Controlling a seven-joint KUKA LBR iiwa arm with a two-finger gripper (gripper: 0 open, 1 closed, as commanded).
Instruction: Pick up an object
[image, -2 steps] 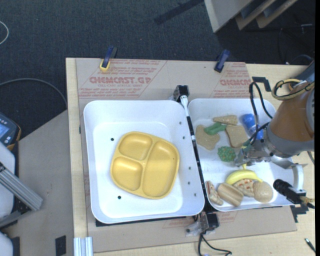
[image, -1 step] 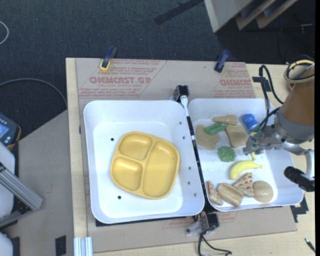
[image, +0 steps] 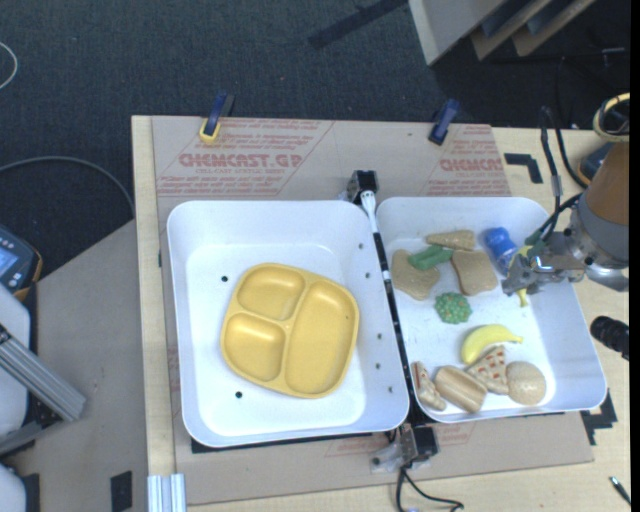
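The right bin (image: 570, 330) holds several toy foods: a blue piece (image: 498, 241), a green bean pod (image: 430, 257), tan bread pieces (image: 473, 272), a green broccoli (image: 453, 308), a yellow banana (image: 487, 342), a pizza slice (image: 491, 371), a hot dog (image: 458, 388) and a round bun (image: 526, 381). My gripper (image: 523, 281) hangs over the right bin's upper right part, just right of the bread and below the blue piece. Its fingers point down and left. No object shows between them.
A yellow divided plate (image: 290, 328) lies in the left bin (image: 200, 240). Clamps (image: 213, 117) hold the cardboard base at the back. The arm's body (image: 605, 215) covers the right bin's far right edge. Cables run along the arm.
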